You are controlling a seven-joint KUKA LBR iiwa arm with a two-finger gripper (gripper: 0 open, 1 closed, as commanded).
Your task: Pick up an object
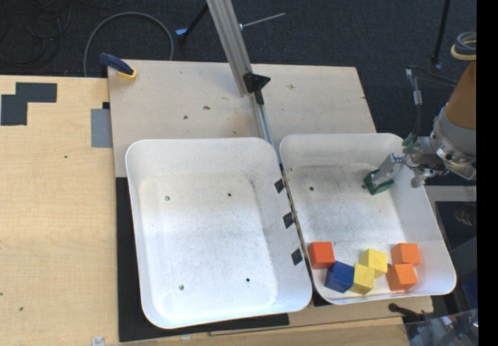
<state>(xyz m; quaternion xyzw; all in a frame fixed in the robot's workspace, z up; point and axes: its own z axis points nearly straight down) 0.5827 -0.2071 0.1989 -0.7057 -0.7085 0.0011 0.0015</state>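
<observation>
Two white bins point(204, 152), three orange blocks point(321, 253), two yellow blocks point(374, 260), one blue block point(339, 277), one gripper point(380, 179)

Tool point(379, 181) low, arm point(459, 123) at right

Two white bins point(202, 313), speckled grey inside, three orange blocks point(320, 253), two yellow blocks point(374, 260), one blue block point(339, 277), green-tipped gripper point(379, 181), pale wood tabletop point(54, 204) with grey patches, dark floor point(334, 18)
</observation>
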